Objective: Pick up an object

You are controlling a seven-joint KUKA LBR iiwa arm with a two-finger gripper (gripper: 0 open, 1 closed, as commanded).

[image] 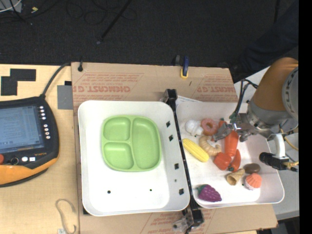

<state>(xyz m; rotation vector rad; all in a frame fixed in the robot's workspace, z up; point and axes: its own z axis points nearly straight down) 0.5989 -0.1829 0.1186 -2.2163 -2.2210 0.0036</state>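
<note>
Carrot, an orange toy in the right bin at the frame's right, looks like the target: the claw hovers at its upper end, and whether it is open or holding anything I cannot tell. Its long axis runs near vertical in frame, thick end lower left. I judge this the reaching step; next comes a descent and squeeze across its width.

The flat brown cardboard sheet under the bins carries red printing, seen upside down. It seems to read "CHEMCAST GP", twice
</note>
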